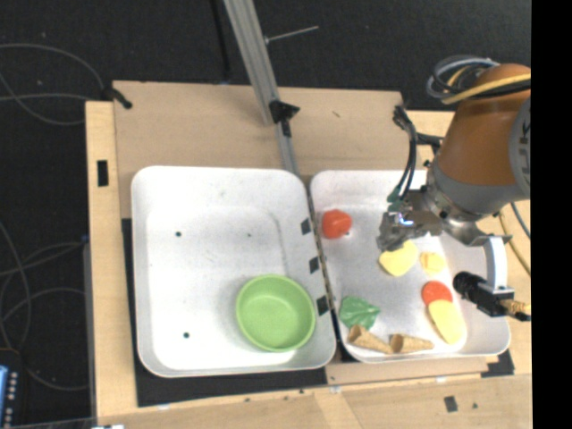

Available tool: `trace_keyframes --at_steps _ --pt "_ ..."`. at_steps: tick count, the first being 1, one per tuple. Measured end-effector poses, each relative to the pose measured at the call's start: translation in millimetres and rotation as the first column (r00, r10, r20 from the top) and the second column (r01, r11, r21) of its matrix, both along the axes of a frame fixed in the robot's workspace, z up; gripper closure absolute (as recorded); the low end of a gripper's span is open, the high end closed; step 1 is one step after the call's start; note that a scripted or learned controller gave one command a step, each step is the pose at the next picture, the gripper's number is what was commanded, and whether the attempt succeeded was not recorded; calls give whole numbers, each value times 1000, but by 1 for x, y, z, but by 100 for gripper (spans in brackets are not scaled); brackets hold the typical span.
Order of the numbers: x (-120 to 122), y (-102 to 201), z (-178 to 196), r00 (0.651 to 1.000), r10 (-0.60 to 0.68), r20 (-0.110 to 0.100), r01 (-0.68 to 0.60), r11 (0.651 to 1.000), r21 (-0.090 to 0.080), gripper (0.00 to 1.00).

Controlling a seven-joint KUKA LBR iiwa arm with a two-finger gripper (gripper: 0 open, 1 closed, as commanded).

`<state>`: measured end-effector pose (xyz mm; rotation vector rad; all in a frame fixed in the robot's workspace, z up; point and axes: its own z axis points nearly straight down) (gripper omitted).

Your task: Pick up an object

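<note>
You see the gripper just above the pale yellow piece, whose long axis tilts up-right; its finger spread can't be told.

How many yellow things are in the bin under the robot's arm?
3. A big yellow piece lies right below the gripper. A small yellow block sits beside it. A long yellow piece lies near the bin's front corner. The arm may hide more.
</note>
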<state>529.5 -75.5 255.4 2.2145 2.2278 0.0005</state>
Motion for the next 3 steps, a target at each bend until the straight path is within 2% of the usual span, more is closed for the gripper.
trace_keyframes --at_steps 1,3 --pt "8 50 -10 1000 0 -1 0 1000 0 100" --pt "-6 152 -11 1000 3 1 -3 1000 3 100"
